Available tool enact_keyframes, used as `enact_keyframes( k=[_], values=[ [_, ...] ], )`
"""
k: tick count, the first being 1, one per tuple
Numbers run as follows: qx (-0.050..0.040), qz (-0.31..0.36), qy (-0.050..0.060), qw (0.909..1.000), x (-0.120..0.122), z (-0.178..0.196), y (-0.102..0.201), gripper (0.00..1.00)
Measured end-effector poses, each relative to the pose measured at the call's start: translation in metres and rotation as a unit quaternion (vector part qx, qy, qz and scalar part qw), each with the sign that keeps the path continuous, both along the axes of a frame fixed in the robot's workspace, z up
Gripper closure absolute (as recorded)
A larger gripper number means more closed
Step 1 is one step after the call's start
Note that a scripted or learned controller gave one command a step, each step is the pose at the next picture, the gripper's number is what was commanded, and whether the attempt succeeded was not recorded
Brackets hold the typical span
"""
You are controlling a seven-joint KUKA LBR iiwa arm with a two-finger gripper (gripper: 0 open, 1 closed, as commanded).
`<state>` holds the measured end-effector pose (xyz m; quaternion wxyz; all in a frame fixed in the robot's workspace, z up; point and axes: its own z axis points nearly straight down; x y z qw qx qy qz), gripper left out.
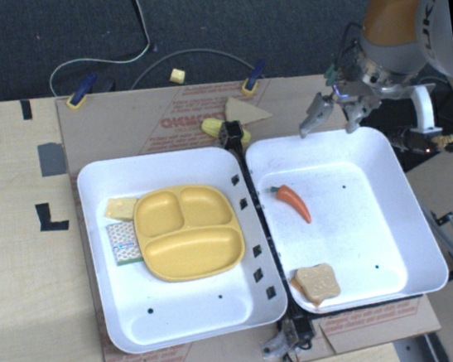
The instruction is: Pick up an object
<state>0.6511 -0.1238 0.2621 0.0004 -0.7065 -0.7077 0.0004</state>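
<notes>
Pincer: the pincer (330, 117) hung spread and empty above the far rim of the right bin (372, 143), nothing between its fingers (312, 120).
Arm: the arm (399, 13) reached in from the right, its orange band over the bin's far corner.
Right bin: a pepper (293, 202) lay near the left wall; a bread slice (316, 285) rested in the near left corner, well apart from the pincer.
Left bin: a yellow tray (188, 231) sat in the left bin (116, 317), with a sponge (123, 241) and a pale wedge (119, 208) just beside it.
Progress: no object had been lifted; by the look of it, the descent, the grip and the lift all remained.
Nearest target: the pepper appeared the closest candidate.
</notes>
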Motion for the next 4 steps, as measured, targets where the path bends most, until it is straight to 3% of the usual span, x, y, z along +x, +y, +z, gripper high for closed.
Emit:
enact_keyframes(
  k=[1,2,3,4],
  values=[
    [0.0011,0.0,0.005,1.0,-0.038,-0.083,0.042,0.0],
    [-0.0013,-0.001,-0.001,1.0,-0.048,-0.182,0.015,0.0],
    [-0.0018,0.0,-0.003,1.0,-0.045,-0.165,0.015,1.0],
    [0.0012,0.004,-0.004,1.0,-0.046,-0.072,0.092,1.0]
  ],
)
